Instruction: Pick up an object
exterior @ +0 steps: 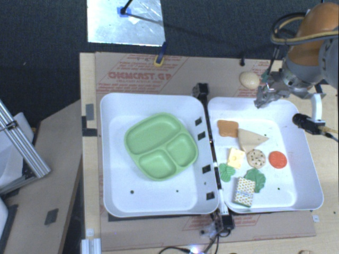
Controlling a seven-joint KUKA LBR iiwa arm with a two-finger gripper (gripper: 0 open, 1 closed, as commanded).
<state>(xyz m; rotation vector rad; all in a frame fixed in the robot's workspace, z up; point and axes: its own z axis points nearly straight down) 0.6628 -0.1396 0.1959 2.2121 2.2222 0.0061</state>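
Observation:
The right bin (304, 181) holds several small food-shaped pieces: a brown toast slice (228, 128), a tan wedge (251, 138), a yellow cheese square (235, 157), a cookie (256, 157), a red disc (277, 159), green leafy pieces (257, 178) and a small patterned box (244, 191). My gripper (262, 100) hangs over the back rim of this bin, above and right of the toast, with nothing visibly between its tips. A pale egg-shaped object (249, 79) lies on the cardboard just behind the bin, left of the gripper.
The left bin (114, 194) contains a green divided plate (161, 146). Black clips run along the divider (208, 142) between the bins. A foil sheet (126, 15) lies at the back. Cardboard (143, 70) underlies both bins.

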